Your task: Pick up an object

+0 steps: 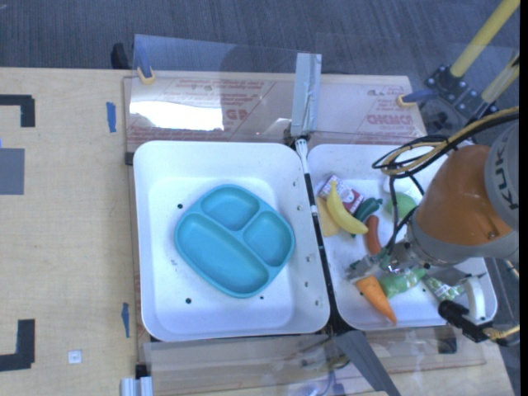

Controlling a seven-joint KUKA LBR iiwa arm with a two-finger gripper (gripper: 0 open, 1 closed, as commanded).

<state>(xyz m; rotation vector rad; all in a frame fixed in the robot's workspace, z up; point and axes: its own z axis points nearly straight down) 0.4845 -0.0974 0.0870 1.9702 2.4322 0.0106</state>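
Observation:
The right bin (346,316) holds a heap of toy food. A yellow banana (340,211) lies near its left wall, with a small white and red packet (348,196) behind it. A red sausage-like piece (373,234) sits beside a dark green item (368,208). At the front lies an orange carrot (379,298). My gripper (393,264) hangs low over the heap, just above the carrot and a light green item (404,284). The arm's orange band (466,200) hides the right part of the bin.
The left bin (157,221) holds a blue divided plate (234,239). A clear panel (214,89) and a metal post (306,89) stand behind the bins. Cables (412,151) loop over the right bin's back edge. A yellow pole (487,27) crosses the top right.

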